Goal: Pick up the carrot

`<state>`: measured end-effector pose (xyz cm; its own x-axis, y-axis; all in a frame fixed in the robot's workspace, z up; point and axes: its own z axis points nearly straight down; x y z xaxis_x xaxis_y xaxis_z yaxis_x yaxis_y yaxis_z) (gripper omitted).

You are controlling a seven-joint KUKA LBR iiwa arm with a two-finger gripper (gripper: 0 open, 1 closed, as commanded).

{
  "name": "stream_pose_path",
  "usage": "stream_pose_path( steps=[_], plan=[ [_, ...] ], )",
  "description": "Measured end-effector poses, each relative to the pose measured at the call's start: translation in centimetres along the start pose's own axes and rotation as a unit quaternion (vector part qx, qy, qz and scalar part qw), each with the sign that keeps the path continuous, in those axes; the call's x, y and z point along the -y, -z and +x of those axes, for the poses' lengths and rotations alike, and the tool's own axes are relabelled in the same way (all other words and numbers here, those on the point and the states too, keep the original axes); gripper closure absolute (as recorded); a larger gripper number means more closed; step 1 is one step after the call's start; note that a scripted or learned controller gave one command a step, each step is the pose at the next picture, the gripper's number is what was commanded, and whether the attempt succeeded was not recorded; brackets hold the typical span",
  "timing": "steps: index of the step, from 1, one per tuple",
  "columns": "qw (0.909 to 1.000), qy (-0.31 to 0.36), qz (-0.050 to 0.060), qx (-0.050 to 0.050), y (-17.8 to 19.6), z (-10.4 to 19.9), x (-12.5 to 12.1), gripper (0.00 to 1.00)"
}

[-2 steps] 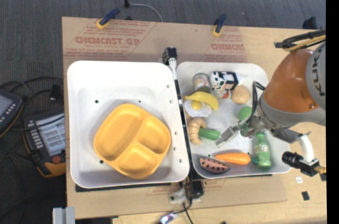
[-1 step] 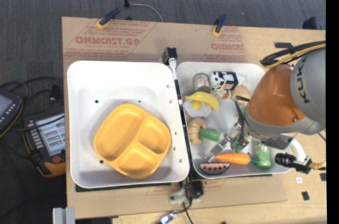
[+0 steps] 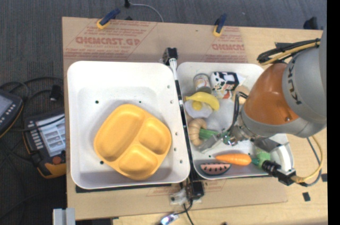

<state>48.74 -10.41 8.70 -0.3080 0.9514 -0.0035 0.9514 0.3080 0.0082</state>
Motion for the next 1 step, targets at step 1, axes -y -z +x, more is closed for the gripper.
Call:
stream_pose_path(
  steps=[1],
  plan=[
    [1.0, -0.001, 0.001, 0.0, 0.86, -0.08, -0.04, 1.0]
  ],
)
